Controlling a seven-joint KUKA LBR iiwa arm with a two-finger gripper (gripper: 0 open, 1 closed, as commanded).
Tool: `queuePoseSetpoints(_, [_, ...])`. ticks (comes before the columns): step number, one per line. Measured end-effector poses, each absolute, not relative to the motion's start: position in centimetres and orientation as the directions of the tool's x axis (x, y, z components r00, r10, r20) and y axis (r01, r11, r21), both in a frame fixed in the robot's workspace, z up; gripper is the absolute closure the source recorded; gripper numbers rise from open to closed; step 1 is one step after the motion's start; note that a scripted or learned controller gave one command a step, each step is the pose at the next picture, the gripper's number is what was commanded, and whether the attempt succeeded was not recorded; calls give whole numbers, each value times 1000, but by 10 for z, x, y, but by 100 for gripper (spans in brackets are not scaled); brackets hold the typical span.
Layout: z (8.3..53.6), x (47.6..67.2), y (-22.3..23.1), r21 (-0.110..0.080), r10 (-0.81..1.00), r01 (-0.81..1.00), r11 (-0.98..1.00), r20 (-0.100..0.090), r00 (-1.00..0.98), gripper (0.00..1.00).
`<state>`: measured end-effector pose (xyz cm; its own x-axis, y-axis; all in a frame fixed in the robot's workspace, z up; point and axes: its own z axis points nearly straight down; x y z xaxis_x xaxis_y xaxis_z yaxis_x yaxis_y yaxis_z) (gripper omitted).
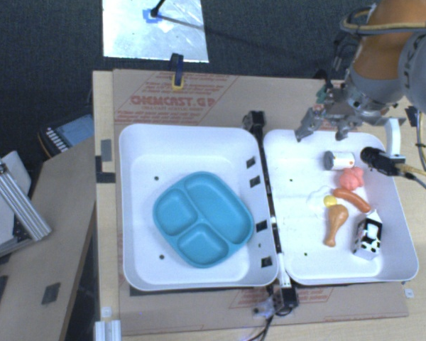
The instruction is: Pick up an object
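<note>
Here the gripper (325,124) hangs over the far edge of the right bin (298,261), its fingers (303,128) spread wide and holding nothing. Below lie a white cylinder (339,160), pink toy (351,178), sausage (352,199), drumstick (334,224) and cow-patterned carton (368,237). The left bin (138,190) holds a blue tray (202,219).

Pincer (325,124) hovers, fingers spread, at the right bin's (298,261) top edge; blue tray (202,219) sits in the left bin (138,190).

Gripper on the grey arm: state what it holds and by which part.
Nothing is held. The two-finger gripper hangs open over the far edge of the right white bin, with no object between its fingers.
</note>
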<state>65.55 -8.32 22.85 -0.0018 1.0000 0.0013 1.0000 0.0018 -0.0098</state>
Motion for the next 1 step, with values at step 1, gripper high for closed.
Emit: queuePoseSetpoints(1, [236, 658, -83, 1, 1000, 1000, 3, 0, -3, 0])
